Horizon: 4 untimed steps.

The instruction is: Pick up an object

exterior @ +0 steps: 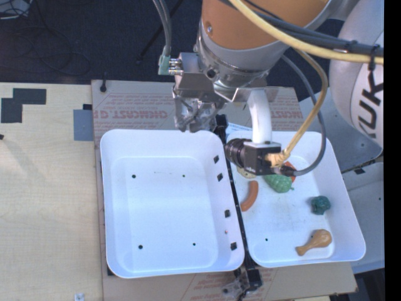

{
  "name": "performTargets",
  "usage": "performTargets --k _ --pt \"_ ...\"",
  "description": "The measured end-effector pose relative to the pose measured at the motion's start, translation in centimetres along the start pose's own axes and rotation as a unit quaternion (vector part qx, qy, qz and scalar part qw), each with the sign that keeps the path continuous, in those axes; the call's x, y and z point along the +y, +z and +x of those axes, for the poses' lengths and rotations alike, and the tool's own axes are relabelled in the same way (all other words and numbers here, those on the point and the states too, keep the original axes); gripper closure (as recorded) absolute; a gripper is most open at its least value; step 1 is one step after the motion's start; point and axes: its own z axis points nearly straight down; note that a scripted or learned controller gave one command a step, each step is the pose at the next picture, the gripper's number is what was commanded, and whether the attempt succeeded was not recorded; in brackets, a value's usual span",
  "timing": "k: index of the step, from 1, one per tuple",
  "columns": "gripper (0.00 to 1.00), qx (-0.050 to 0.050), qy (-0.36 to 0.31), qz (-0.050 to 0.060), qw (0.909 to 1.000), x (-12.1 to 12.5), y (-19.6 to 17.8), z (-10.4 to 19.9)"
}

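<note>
My gripper (197,119) hangs over the back rim of the left bin (108,187), near the divide between the two bins. Its tip is a blurred grey mass against the cardboard. In the right bin (354,238) lie an orange sausage-shaped piece (249,195) by the left wall, a light green leafy piece (279,183) with a bit of red beside it, a dark green broccoli-like piece (320,204), and a tan drumstick (313,242) near the front. All of these lie apart from the gripper, to its right and nearer the front.
A black cylinder on a white stem (252,154) juts from the arm over the back left of the right bin, just above the leafy piece. Yellow and grey cables (307,127) loop over that bin. Brown cardboard (131,108) lies under both bins.
</note>
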Motion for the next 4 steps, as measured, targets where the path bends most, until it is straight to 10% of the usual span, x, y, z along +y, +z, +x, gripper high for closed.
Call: performTargets --k 1,2,3,4 --pt "1.00 -0.004 0.002 0.007 1.0000 -2.9 12.6 2.4" --pt "1.00 -0.001 0.004 0.000 1.0000 1.7 11.7 -0.2" --pt "1.00 -0.003 0.006 0.004 1.0000 -3.0 15.6 -7.1" --pt "1.00 -0.003 0.005 0.008 0.9999 -2.8 30.8 -9.5"
